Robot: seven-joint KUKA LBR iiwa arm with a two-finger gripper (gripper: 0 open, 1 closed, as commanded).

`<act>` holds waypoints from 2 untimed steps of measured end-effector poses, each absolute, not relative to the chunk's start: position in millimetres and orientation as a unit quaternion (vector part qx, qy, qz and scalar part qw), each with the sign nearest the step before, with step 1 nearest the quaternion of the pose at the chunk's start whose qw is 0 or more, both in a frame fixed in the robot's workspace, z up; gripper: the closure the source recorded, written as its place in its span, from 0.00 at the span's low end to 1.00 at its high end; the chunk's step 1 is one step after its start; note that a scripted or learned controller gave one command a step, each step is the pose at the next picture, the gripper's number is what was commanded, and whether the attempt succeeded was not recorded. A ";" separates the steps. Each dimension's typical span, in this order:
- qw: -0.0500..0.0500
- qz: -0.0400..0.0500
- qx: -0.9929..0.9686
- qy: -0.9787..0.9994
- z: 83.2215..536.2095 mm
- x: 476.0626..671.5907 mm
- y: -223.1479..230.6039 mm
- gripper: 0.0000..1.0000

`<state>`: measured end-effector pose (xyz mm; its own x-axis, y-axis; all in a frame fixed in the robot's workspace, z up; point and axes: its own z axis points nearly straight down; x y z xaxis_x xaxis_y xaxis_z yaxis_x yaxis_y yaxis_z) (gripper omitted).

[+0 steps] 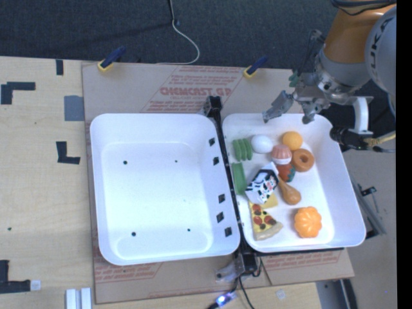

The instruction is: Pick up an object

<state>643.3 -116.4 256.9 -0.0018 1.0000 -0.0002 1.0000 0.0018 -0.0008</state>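
Camera view, as I read it: two white bins — left bin and right bin, which holds one egg, one orange, one doughnut, one pumpkin, one pizza slice and one toy cow. My pincer hovers spread wide, holding nothing — the egg lies just below it.

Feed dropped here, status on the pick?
Gripper open, above right bin's far edge, holding nothing. Toys bunched in that bin; egg and orange nearest. Nothing blocking.
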 end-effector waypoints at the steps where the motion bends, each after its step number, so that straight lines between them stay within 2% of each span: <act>1: 0.000 0.000 -0.706 -0.709 266.8 643.7 -115.5 1.00; 2: -0.002 -0.003 -0.704 -0.711 328.0 670.3 -42.5 1.00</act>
<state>670.3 -42.5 328.0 -0.0098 1.0000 0.0015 0.9999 0.0098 0.0067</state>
